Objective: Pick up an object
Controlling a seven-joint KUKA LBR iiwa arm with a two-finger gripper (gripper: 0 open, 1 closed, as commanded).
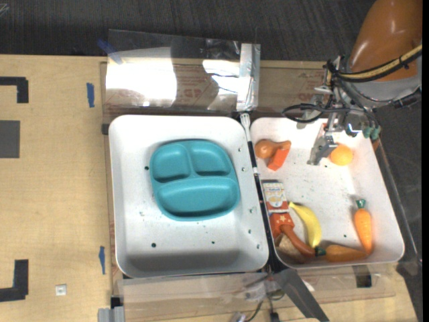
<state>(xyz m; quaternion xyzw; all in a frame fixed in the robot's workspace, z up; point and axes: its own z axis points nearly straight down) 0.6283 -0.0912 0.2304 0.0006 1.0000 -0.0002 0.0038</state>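
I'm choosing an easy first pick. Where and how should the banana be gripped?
Grip the banana across its middle, coming straight down, fingers closing across its narrow width. It lies flat, curved, its lower end touching other toys near the right bin's front-left corner; the upper half looks freer.

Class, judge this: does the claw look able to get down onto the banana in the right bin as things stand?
Probably yes. The banana lies on top with nothing over it, and the claw hangs above the same bin, though neighbouring toys crowd its lower end.

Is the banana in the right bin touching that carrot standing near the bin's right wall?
Apart. The camera view shows bare white bin floor between the banana and the upright carrot by the right wall.
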